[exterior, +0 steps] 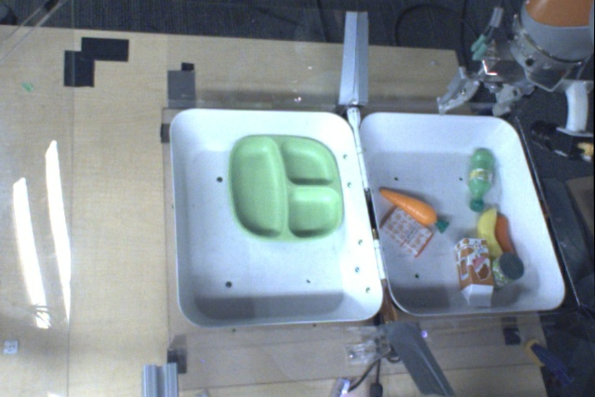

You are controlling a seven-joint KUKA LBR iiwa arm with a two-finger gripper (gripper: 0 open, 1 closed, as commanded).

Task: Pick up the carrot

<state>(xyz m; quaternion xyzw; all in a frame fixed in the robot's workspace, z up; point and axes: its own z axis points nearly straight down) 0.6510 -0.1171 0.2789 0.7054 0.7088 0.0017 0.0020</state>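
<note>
The carrot (409,205) lies at a slant in the right bin (530,165), near its left wall, its green tip touching a small patterned packet (406,231). Well apart, by the far wall, stand a green bottle (480,174), a banana (488,231) and a juice carton (474,269). The gripper (482,86) hovers above the bin's back rim, released and grasping nothing — it should come down over the carrot's thick middle, across its length, clear of the packet.

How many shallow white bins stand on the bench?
2: the left shallow white bin holds a green divided tray; the right shallow white bin holds an orange carrot.
</note>
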